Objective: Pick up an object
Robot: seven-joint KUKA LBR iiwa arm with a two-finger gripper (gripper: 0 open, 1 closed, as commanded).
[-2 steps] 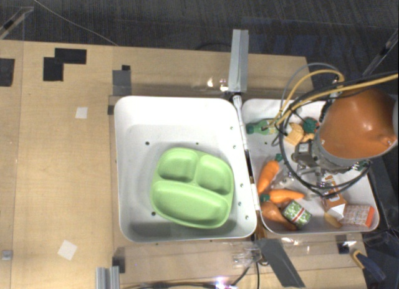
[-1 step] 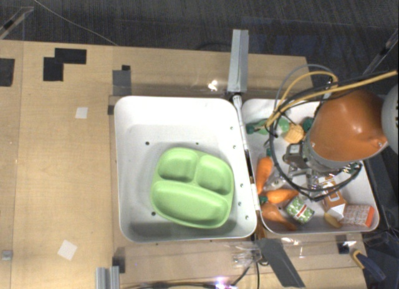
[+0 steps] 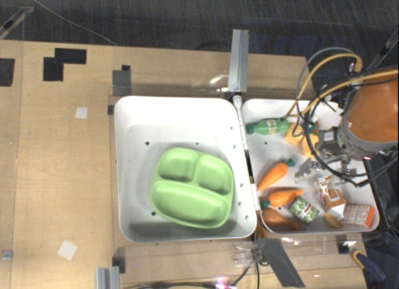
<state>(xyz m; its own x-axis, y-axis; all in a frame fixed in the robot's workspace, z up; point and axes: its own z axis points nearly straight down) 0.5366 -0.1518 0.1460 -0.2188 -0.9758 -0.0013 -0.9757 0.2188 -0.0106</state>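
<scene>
**Arm low over the right bin's clutter**

Toys crowd the right bin [image 3: 274, 110], and the green tray serves as the landmark for placing them. That green tray [image 3: 193, 187], a three-compartment plate, lies flat in the left bin [image 3: 134, 157], taking up its middle and near part.

Right of the tray, just past the wall between the bins, a carrot [image 3: 273, 175] lies on a slant, its green tip pointing up and away from the tray. Below it, nearer the front edge, sits a second orange piece [image 3: 283, 197] and a brown rounded item [image 3: 278, 220] (what exactly it is cannot be told). A small green can [image 3: 303, 209] rests against the orange piece on the side away from the tray. Farther from the tray, toward the back of the bin, a green bottle [image 3: 268, 126] lies on its side. Farthest from the tray, in the near right corner, lie a small carton [image 3: 329, 195] and a pink-and-white box [image 3: 358, 215].

The arm's orange band [image 3: 373, 114] hangs over the far side of the right bin, well apart from the tray, with cables looping round it. The gripper [image 3: 310, 168] reaches down between the carrot and the carton; whether its opening is wide or narrow cannot be told, and nothing is seen gripped in it.
</scene>
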